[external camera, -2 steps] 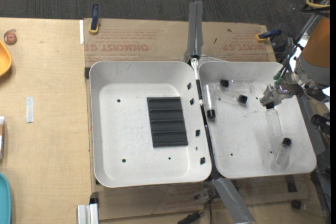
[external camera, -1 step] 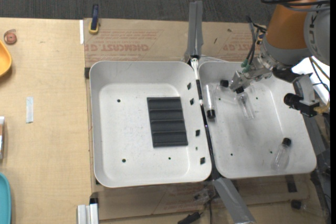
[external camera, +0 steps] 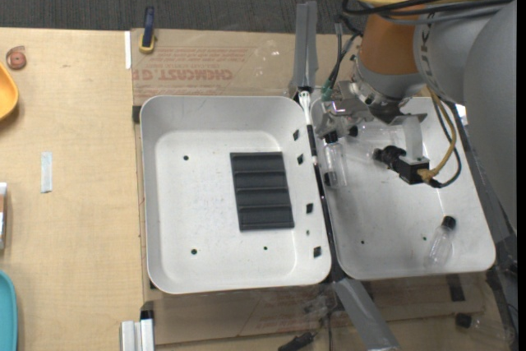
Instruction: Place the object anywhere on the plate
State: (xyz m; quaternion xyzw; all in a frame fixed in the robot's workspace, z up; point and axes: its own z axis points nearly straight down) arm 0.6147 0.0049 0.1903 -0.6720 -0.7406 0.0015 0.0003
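Beside black plate, right bin's bottle.

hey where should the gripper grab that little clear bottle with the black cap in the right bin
Probably across the clear bottle's body, below its black cap, coming straight down. It lies on its side near the right bin's lower right corner, cap pointing up-view, so the fingers should close across its narrow width.

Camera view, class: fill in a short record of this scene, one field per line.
left bin: shallow white bin holding a ribbed black rectangular block, flat near its middle
right bin: shallow white bin with a small clear plastic bottle near its right front corner
arm: grey arm with orange band over the right bin's back left
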